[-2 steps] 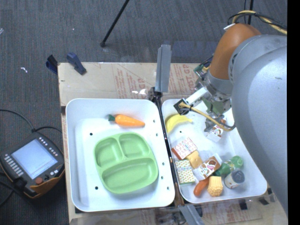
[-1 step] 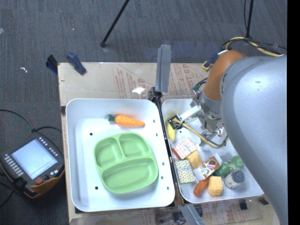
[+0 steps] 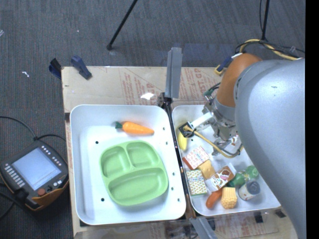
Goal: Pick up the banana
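Looming closest, our grey arm [image 3: 271,133] hangs its gripper [image 3: 222,137] over the right bin [image 3: 197,112]; we cannot tell its grip. The banana [image 3: 182,142] lies by that bin's left edge.

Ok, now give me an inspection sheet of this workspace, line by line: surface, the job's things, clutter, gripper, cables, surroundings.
Surface: bench bearing two white bins, left bin and right bin.
Job's things: banana in the right bin, against its left wall, partly hidden.
Clutter: carrot and green divided plate in the left bin; food packets, corn cob and green bottle in the right bin.
Gripper: gripper over the right bin, right of the banana; no grasp visible.
Cables: black cable on the floor by the pendant.
Surroundings: teach pendant on carpet, tripod leg, blue clamps.
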You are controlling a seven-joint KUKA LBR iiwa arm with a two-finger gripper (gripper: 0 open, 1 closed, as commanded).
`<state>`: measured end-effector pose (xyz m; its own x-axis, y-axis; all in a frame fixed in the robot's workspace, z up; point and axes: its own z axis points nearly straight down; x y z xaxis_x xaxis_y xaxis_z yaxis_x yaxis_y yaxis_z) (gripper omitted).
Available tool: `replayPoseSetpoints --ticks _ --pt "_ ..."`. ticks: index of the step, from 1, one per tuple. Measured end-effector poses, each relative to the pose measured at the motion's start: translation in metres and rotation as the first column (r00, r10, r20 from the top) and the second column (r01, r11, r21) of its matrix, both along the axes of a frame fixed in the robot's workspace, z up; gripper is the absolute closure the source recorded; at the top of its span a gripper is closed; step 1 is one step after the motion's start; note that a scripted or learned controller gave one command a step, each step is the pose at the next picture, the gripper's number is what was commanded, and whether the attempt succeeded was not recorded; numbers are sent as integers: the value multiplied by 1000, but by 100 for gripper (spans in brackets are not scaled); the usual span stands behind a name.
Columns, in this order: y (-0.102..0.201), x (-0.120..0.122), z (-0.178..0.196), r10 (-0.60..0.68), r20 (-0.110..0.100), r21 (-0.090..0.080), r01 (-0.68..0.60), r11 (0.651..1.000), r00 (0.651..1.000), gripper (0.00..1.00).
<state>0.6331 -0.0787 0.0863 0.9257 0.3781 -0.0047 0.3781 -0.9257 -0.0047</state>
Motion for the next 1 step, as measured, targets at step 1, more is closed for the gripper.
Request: replayPoseSetpoints --ticks 1 --pt "1 0 9 5 -4 2 -5 1000 1000 100"
